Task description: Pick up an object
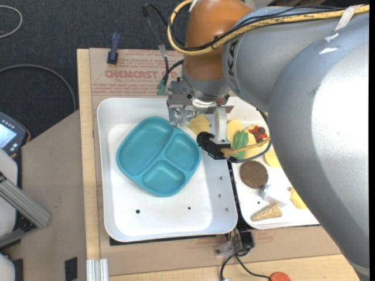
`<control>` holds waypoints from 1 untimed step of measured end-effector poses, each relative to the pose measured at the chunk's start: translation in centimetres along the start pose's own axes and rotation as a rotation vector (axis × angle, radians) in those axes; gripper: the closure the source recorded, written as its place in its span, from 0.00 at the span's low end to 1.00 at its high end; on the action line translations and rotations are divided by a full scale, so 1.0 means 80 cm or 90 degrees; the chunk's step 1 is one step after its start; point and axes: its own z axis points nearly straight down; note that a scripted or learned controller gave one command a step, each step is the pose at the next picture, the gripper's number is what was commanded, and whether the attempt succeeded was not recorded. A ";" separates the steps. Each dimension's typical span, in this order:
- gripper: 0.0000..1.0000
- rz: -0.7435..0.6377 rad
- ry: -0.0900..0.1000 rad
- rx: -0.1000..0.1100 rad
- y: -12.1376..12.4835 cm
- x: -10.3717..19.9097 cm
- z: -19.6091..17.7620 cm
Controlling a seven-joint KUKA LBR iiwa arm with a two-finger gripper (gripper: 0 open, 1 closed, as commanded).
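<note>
Two white bins are sitting side by side w/ the gripper point(196, 117) hanging spread, nothing pinched, over the left bin's point(117, 215) far edge beside the teal divided plate point(158, 156), probably risking a finger clipping the rim & closing on air.

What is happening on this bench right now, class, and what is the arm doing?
A grey robot arm reaches over two white bins. Its gripper hangs low near the divide between them, just beyond a teal divided plate lying in the left bin. The right bin holds small toy foods, including a brown round piece and a green one. Nothing is visibly between the fingers.
</note>
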 end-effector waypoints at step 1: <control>1.00 0.005 -0.001 -0.004 -0.032 -0.039 -0.001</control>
